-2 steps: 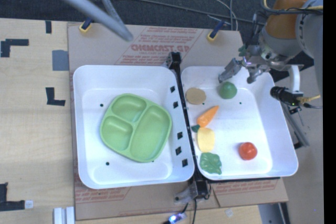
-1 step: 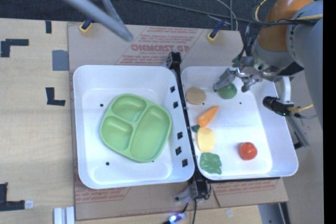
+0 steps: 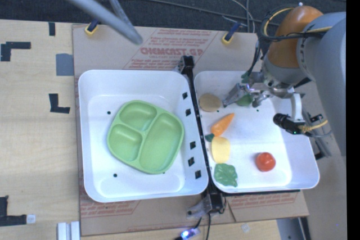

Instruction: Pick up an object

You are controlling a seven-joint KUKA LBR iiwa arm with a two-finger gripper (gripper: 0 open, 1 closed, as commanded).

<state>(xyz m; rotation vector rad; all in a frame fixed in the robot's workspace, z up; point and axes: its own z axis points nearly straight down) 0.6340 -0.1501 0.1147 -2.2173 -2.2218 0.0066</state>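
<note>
The grey arm (image 3: 315, 48) with its orange band reaches in from the right and bends down over the far part of the right bin (image 3: 298, 174); its gripper (image 3: 246, 94) hangs low there, with a small green object (image 3: 244, 100) at its tip; I cannot tell how far the jaws are open or if they hold it; near it lie a tan round piece (image 3: 210, 102), a carrot (image 3: 222, 124), a yellow piece (image 3: 220, 149), a green leafy piece (image 3: 225, 175) and a tomato (image 3: 265, 161); the left bin (image 3: 90, 177) holds a green divided plate (image 3: 146, 135); the cardboard (image 3: 169, 45) under the bins shows red print, "CHEMCAST GP".
</note>
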